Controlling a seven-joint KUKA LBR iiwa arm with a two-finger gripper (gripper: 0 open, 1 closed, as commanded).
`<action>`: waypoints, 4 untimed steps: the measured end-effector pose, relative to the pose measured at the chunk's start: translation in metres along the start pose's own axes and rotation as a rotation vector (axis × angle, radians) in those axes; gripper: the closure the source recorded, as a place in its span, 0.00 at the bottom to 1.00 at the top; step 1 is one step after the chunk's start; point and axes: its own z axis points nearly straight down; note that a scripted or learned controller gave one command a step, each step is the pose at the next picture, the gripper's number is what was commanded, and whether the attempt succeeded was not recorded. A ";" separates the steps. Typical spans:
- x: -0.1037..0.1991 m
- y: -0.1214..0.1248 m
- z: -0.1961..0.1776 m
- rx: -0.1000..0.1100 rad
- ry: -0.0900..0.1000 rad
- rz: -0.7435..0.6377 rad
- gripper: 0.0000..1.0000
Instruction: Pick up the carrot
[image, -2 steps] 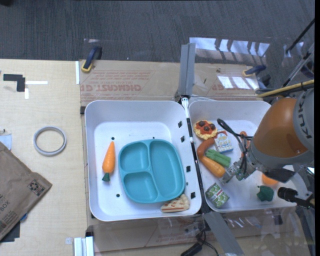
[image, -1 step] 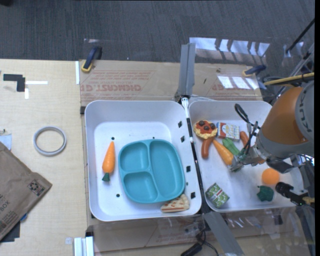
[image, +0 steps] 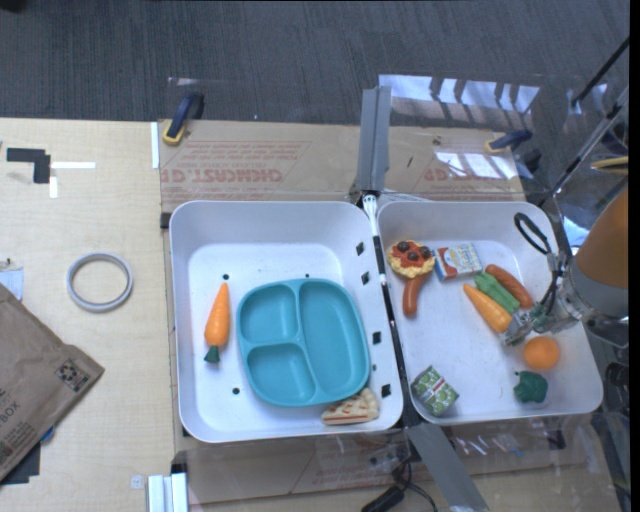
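Observation:
A carrot (image: 217, 314) with a green stem end lies in the left bin (image: 190, 400), left of the teal plate, pointing away from me. My gripper (image: 520, 328) is far from it, low in the right bin (image: 575, 405). Its tip sits at the lower right end of an orange, carrot-like piece (image: 486, 307). Whether it holds that piece is not clear.
The teal divided plate (image: 300, 340) fills the middle of the left bin, with a waffle-like slice (image: 350, 409) at its front. The right bin holds a small pizza (image: 411, 257), sausage (image: 411, 296), red-and-white box (image: 459, 261), orange (image: 541, 353), broccoli (image: 531, 387) and green pack (image: 434, 390).

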 end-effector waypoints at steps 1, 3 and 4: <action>-0.002 0.006 -0.041 -0.001 0.000 -0.114 1.00; 0.004 0.107 -0.131 0.002 0.000 0.452 1.00; 0.045 0.122 -0.133 0.002 0.001 0.052 1.00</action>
